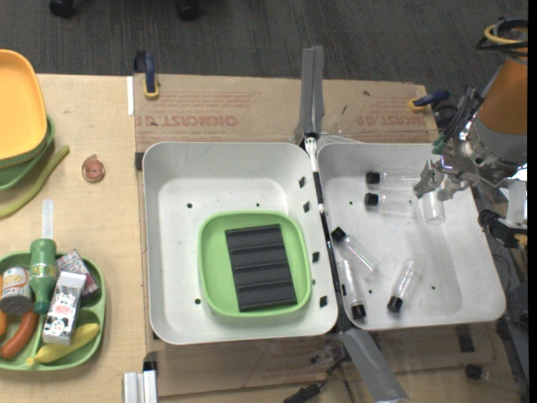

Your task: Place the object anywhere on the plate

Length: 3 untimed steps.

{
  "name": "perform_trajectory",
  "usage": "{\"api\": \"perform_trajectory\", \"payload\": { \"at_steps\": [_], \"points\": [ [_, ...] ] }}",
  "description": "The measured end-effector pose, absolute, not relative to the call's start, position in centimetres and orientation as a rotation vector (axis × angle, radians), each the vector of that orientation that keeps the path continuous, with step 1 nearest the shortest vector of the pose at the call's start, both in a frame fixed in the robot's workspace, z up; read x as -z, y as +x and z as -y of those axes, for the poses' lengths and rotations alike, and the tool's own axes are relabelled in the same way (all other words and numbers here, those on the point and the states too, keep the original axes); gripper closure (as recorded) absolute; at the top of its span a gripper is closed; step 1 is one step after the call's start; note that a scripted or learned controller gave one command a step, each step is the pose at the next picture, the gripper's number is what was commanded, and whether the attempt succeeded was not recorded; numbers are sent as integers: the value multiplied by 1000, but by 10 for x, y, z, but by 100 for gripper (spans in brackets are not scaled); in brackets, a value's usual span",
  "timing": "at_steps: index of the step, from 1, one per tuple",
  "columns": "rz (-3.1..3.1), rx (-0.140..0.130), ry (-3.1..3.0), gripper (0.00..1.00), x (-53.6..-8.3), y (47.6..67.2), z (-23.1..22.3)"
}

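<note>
The gripper [432, 187] hung over the upper right part of the right bin [470, 309], reaching in from the right below the arm's orange band. A clear vial [431, 208] showed just under its fingertips, upright or nearly so, but whether the fingers were clamped on it or only poised beside it could not be told; how wide they stood was also unclear. Other clear vials with black caps lay on the bin floor: two near the top left [373, 178] [375, 198], one slanted along the left side [352, 248], one against the left wall lower down [352, 292], and one tilted near the bottom centre [401, 285]. In the left bin [168, 225] sat the green plate [210, 250] with a dark ribbed block [260, 267] resting on its middle. The vial by the gripper was well apart from the plate, in the other bin
</note>
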State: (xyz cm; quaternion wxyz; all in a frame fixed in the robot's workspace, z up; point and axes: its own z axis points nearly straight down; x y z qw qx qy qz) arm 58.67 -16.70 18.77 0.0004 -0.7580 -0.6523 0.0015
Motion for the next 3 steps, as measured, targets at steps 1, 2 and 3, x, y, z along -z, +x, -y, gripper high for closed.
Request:
{"api": "perform_trajectory", "payload": {
  "at_steps": [1, 2, 3],
  "points": [
    [2049, -4, -2381, 0, -188, 587, 167],
    [1935, -4, -2474, 0, -253, 545, 194],
    [1862, -4, -2531, 0, -306, 514, 200]
  ]
}}
